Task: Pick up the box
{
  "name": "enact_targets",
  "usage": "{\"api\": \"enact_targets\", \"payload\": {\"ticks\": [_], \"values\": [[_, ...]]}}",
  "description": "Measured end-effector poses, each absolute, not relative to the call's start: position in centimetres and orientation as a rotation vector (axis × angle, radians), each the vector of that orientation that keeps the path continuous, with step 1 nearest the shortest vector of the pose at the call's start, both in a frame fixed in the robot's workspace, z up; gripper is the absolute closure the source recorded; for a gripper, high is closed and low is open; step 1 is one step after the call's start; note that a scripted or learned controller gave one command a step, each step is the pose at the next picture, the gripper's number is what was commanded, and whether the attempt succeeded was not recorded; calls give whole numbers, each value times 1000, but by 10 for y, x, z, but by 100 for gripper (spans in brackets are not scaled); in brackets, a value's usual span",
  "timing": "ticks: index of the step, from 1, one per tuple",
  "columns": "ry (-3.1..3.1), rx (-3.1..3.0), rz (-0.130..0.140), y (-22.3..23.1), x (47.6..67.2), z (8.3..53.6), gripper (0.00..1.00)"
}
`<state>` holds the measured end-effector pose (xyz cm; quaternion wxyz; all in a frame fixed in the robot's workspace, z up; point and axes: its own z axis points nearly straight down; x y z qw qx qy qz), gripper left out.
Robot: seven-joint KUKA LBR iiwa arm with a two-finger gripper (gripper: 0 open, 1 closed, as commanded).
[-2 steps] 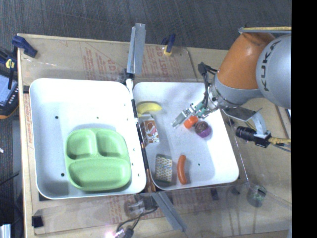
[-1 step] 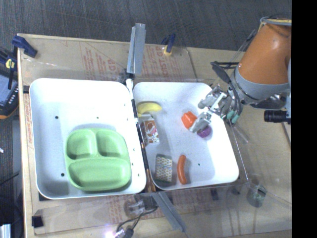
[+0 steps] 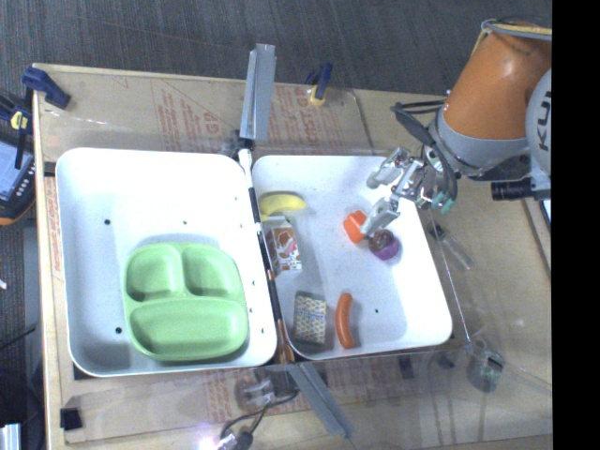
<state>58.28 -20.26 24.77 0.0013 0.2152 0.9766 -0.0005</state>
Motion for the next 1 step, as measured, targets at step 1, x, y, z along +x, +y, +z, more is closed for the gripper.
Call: {"api": "enact_targets", "payload": {"ticks": [1], "values": [[3016,890,0,-158,546,149,0]]}}
